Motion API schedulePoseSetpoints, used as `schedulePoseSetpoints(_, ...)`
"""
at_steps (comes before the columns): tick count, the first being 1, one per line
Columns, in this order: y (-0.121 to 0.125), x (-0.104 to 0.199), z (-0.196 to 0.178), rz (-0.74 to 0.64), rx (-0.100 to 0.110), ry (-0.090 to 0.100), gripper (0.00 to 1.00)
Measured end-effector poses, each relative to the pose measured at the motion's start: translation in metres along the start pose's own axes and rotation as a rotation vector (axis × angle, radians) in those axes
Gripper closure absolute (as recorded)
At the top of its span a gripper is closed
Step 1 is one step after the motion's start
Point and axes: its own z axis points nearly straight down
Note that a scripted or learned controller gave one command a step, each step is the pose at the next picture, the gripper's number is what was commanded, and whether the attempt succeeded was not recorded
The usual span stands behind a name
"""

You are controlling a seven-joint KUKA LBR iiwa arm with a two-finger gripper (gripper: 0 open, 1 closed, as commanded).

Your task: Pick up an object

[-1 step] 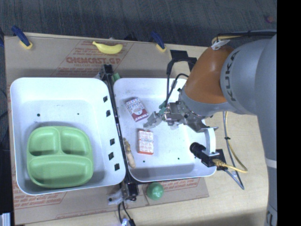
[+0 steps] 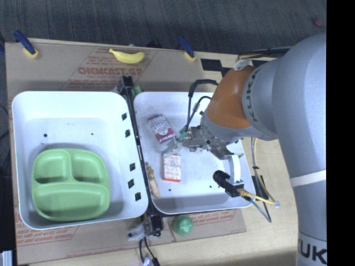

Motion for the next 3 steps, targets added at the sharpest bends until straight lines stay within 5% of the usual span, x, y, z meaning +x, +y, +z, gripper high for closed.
schedulePoseSetpoints(1, 0.038, -0.052, 0.017, 0.003, -0.003, 0.000, 0.00)
schedulePoseSetpoints(2, 0.039, -0.052, 0.007, -0.001, -0.003, 0.000, 1.00)
schedulePoseSetpoints(3, -0.029, -0.062, -0.115, 0.002, -0.006, -0.001, 1.00)
